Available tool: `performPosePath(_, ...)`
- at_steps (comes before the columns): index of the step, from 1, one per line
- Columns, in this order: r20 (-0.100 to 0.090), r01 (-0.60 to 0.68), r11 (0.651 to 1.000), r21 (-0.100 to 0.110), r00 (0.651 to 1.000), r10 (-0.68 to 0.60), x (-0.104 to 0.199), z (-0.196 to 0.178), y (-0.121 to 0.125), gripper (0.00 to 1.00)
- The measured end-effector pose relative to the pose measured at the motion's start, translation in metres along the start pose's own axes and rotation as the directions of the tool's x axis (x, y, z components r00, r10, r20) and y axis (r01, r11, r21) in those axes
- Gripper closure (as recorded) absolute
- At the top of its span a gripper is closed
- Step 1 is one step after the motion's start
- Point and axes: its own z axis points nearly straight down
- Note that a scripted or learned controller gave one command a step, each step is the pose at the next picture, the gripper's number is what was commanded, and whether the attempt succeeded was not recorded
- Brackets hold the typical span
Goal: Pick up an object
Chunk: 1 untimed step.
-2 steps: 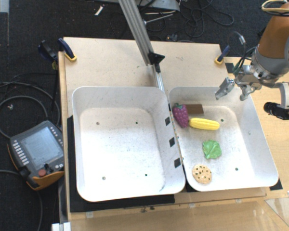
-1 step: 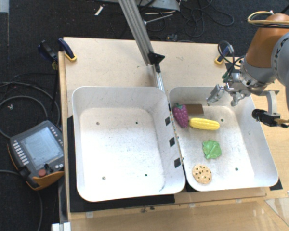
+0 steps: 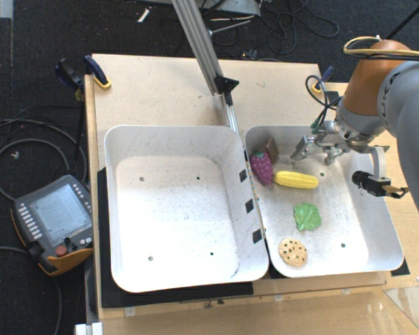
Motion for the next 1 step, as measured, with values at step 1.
performPosePath(1, 0.002, 0.001, 1.000, -0.008, 1.000, -0.001, 0.0000, -0.0143, 0.0021, 1.00)
